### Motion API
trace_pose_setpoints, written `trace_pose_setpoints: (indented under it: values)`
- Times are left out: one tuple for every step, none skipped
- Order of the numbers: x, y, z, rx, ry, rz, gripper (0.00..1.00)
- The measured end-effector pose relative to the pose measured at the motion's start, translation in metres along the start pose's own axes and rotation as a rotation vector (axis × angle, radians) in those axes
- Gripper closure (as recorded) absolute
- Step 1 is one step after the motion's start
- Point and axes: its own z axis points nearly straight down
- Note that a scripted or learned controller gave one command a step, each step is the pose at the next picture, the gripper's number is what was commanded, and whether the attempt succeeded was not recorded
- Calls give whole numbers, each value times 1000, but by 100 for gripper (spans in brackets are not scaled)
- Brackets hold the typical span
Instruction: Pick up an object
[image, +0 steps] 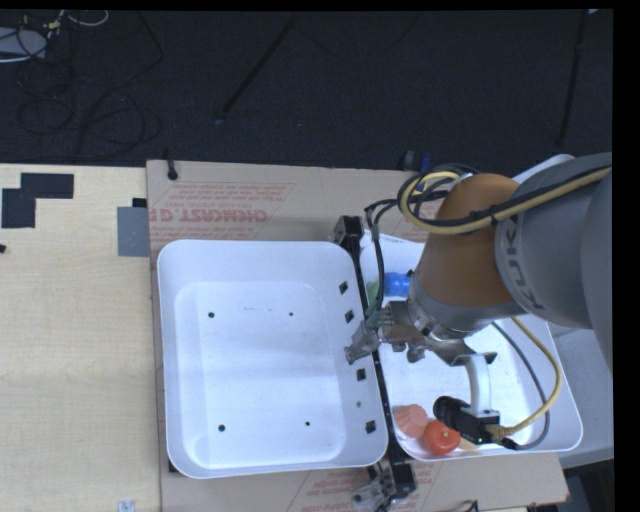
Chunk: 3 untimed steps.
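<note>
My gripper (371, 340) hangs low over the left side of the right bin (560, 415), close to the divider between the two bins. A blue object (398, 285) and a small green object (373, 293) lie just behind it, partly hidden by the wrist. At the bin's front sit an orange-red round object (438, 437) and a pale pink object (408, 418) beside it. The arm's orange band and grey body cover much of the right bin. Nothing is visibly held.
The left bin (185, 290) stands beside the right one, both on a cardboard sheet (250, 205). Pale wooden bench top (70, 350) stretches to the left. Black clips line the shared rim (362, 375).
</note>
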Motion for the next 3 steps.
trace_pose_setpoints:
  values:
    - [-21,-4,-11,-8,-2,4,0]
    - [-55,61,-89,-19,-5,1,0]
    - [3,-3,-11,2,0,-2,0]
